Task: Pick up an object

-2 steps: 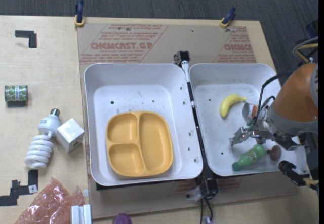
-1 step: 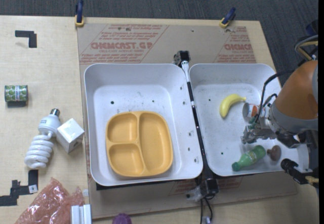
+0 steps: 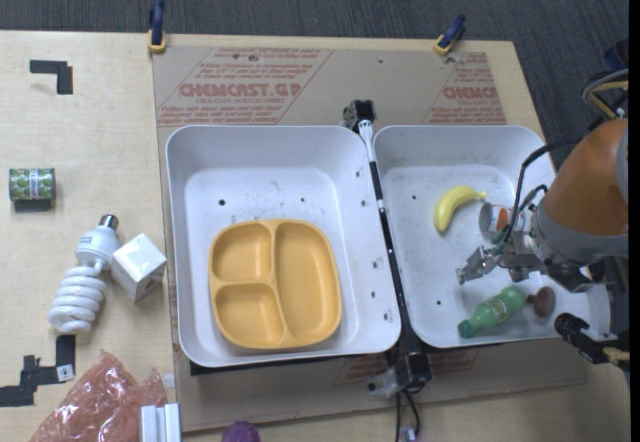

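Two white bins sit side by side: the left bin (image 3: 190, 230) bears a yellow divided plate (image 3: 275, 282), the right bin (image 3: 420, 230) a banana (image 3: 455, 206) and a green bottle (image 3: 494, 311), with the gripper (image 3: 481, 265) hovering between them, fingers spread, gripping nothing.

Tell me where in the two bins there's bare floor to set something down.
Right bin: bare left of the banana; crowded around gripper and green bottle. Left bin: bare strip behind the yellow tray.
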Motion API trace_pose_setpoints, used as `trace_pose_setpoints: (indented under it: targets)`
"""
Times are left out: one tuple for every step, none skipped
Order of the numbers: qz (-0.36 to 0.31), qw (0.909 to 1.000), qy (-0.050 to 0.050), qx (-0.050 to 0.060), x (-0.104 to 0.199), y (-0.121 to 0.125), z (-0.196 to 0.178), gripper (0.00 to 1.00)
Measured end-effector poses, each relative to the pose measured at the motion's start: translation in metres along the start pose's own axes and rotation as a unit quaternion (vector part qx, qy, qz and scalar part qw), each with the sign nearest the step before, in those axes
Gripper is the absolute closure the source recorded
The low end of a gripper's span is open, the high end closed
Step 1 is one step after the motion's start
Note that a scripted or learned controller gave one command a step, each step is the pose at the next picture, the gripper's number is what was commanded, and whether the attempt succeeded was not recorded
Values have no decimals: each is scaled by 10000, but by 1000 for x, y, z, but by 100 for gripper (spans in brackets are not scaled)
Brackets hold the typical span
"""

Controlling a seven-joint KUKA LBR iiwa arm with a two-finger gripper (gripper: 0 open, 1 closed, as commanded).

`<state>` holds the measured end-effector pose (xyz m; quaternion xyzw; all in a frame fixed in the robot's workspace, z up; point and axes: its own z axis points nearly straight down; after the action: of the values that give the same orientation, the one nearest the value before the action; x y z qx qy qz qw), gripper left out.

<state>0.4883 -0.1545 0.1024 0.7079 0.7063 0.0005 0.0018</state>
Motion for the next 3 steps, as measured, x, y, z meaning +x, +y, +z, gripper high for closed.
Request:
trace_pose_setpoints:
  targets:
    - [-8,10000,11,16,55,-11,10,0]
    - [-1,10000,5,-2,55,-9,0,100]
    - [-24,10000,5,10,145,46,-90,100]
